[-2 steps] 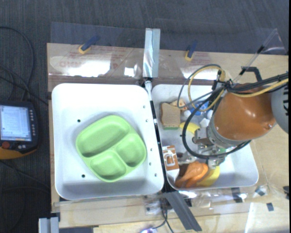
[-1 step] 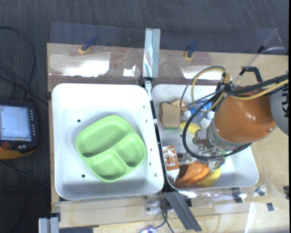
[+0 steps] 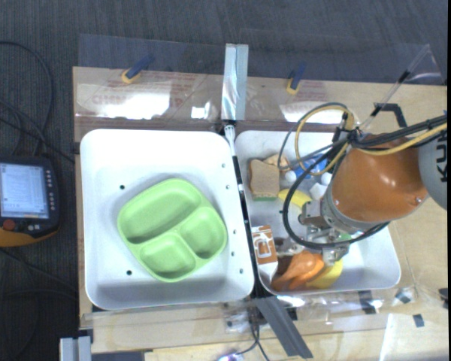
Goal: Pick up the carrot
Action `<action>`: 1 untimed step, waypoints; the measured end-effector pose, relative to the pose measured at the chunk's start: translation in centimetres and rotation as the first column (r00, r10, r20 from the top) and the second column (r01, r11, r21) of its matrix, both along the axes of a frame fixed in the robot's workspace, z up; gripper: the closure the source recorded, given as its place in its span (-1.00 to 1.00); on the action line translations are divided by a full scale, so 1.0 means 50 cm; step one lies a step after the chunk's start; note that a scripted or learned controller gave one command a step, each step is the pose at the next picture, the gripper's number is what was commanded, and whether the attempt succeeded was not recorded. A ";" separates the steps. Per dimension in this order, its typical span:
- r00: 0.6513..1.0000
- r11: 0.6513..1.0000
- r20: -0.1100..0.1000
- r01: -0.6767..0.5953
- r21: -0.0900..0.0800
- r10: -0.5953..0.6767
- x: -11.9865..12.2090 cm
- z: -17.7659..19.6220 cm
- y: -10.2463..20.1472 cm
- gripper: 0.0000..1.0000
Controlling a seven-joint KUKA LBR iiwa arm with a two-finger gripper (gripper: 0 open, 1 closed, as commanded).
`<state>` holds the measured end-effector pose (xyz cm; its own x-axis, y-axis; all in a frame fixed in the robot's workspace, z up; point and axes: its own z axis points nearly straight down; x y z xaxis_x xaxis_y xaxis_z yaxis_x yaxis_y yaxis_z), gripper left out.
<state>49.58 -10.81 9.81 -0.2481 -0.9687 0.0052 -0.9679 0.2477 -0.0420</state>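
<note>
Carrot [image 3: 299,269] in right bin [image 3: 383,273] — just under gripper [image 3: 332,248], finger state unclear.

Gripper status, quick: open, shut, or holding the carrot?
Gripper: cannot be told; the wrist hides it. It sits low over the carrot in the right bin.

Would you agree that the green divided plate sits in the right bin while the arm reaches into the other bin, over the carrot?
Not quite: the camera view shows the green divided plate in the left bin. The arm reaches into the right bin, over the carrot.
</note>
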 end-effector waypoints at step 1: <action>0.895 0.895 -0.015 -0.446 0.000 0.445 -0.005 -0.008 0.005 -1.00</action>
